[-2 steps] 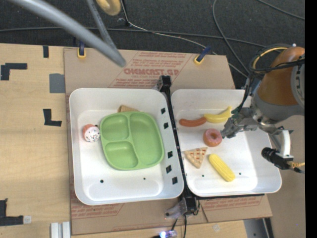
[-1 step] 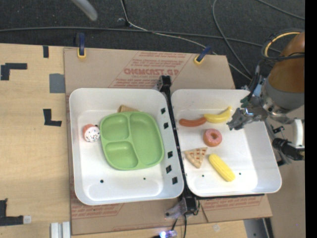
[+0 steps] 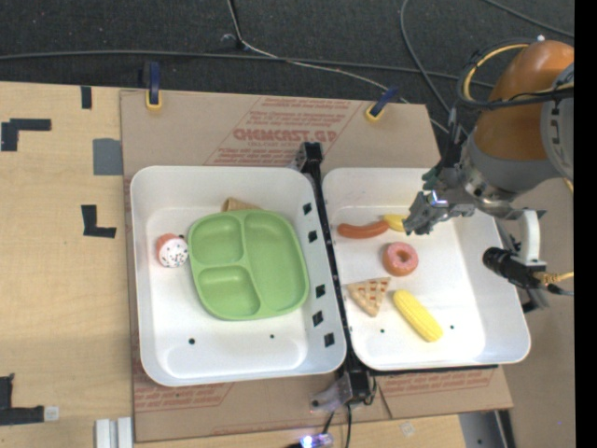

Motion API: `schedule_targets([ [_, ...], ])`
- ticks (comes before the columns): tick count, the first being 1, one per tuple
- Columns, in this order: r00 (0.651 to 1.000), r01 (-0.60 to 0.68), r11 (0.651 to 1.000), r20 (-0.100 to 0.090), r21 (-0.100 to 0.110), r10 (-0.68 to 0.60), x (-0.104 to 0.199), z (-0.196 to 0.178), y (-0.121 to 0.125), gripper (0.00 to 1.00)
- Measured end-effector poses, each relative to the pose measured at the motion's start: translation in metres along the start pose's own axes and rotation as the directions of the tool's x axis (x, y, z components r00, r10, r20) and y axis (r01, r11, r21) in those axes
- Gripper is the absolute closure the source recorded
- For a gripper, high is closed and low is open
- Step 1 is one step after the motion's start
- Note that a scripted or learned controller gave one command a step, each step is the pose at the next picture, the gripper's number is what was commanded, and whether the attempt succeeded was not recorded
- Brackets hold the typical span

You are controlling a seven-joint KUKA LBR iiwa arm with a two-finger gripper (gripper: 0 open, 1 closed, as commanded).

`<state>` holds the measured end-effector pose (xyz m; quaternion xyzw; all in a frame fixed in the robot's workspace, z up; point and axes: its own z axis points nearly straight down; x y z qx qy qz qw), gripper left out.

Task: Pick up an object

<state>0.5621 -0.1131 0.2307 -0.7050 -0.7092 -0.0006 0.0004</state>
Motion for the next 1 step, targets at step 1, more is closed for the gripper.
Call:
schedule_targets([
  [1,1.0,0.0,1.0,0.0,0.001,0.0,0.042,-0.0024,0.0167,1.0],
])
